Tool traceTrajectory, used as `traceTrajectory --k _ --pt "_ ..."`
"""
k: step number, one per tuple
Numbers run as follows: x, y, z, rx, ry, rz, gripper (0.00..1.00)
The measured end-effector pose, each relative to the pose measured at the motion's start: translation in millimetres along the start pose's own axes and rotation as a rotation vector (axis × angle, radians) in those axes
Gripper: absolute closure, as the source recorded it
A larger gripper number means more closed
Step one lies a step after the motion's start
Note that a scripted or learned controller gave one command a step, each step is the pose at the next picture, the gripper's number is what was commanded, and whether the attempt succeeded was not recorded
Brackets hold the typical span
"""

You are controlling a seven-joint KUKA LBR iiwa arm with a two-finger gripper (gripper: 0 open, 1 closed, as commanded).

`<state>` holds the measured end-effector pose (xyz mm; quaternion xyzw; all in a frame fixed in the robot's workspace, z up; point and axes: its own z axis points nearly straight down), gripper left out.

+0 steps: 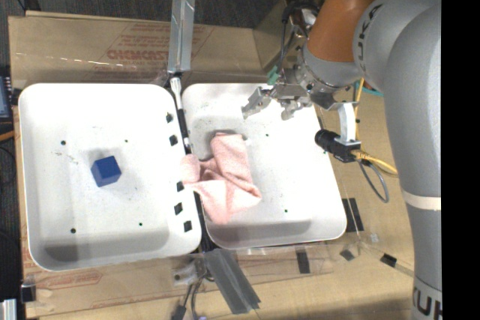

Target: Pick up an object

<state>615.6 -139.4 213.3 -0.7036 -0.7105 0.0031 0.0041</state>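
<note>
Pink cloth (225,176) bunched, partly draped over bin (300,198) edge.

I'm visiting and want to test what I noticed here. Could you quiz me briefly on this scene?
1. True or false: the blue cube lies in the same bin as the pink cloth.
2. Which bin does the hand hang over? A) the left bin B) the right bin
3. Fill in: the pink cloth drapes over its bin's ____ edge, as the camera sees it.

Key: 1 false, the cube sits alone in the left bin. 2 B. 3 left, toward the divider.
</note>
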Motion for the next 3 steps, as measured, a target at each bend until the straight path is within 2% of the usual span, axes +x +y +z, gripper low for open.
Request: traceTrajectory --k 1,2,3 --pt "14 -25 124 -0.006 0.0 -0.09 0.0" --pt "14 -25 117 0.001 0.003 -0.094 1.0" --pt "65 42 -1 -0.009 -0.003 -0.239 1.0"
